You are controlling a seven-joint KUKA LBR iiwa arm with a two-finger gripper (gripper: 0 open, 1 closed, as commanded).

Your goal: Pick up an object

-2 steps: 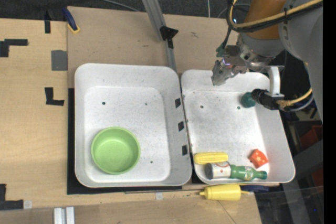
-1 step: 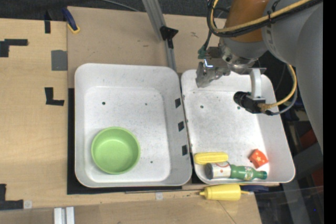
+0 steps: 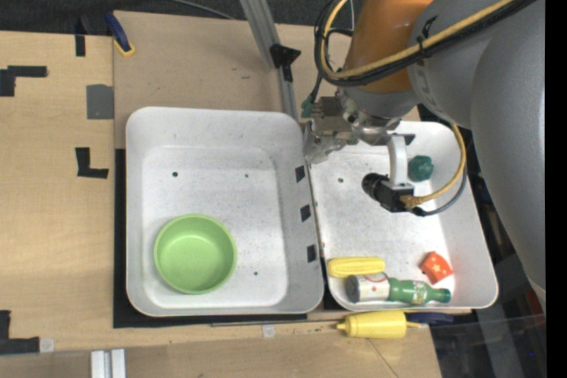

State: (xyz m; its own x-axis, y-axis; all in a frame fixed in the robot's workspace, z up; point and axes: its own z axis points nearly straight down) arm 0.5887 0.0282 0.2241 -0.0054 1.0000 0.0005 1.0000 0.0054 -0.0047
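Note:
My gripper [image 3: 321, 137] hangs over the far left corner of the right bin [image 3: 350, 217], close to the wall shared with the left bin; the grey arm and orange band hide most of it. Along the near edge of the right bin lie a yellow corn cob [image 3: 356, 266], a green bottle with a white label [image 3: 399, 289] and a small red object [image 3: 435, 266]. A small teal object [image 3: 420, 165] sits near the bin's right side, partly behind a white bracket on the arm. A green bowl [image 3: 195, 253] rests in the near left of the left bin [image 3: 213, 146].
A yellow bottle [image 3: 376, 325] lies on the bench just outside the right bin's near edge. A slanted metal pole [image 3: 257, 4] rises behind the bins. Cables [image 3: 447, 181] and a black fitting [image 3: 383, 190] hang from the wrist over the right bin.

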